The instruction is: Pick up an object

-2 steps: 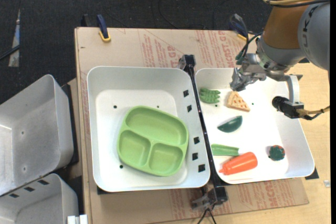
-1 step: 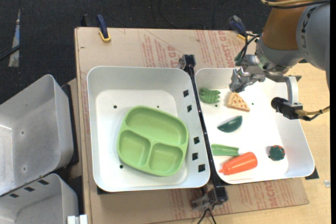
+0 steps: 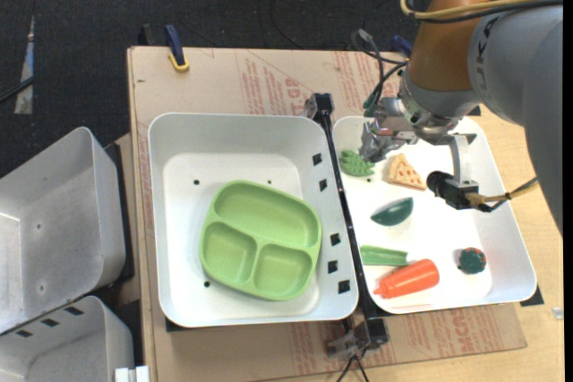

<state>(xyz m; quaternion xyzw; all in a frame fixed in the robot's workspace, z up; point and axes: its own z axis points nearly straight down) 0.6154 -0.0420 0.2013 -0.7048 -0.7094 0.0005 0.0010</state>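
The gripper (image 3: 376, 141) hangs over the far left corner of the right bin (image 3: 501, 192), below the grey arm (image 3: 501, 40) and its orange band. Whether it is open or closed cannot be told from this view, and no object is visible in its grasp.

Objects in the right bin, relative to the gripper:
- Small green leafy piece (image 3: 355, 164): just below and slightly left, close to the gripper tip; contact cannot be told.
- Yellow wedge (image 3: 406, 173): just beside, to the lower right.
- Dark green item (image 3: 392, 211): near, further toward the front.
- Green pod (image 3: 382, 256) and orange carrot (image 3: 408, 278): well apart, at the front.
- Small dark round item (image 3: 472, 260): well apart, front right.

The left bin (image 3: 179, 139), left of the gripper, holds a green divided tray (image 3: 260, 240). Both bins rest on the counter (image 3: 233, 76).
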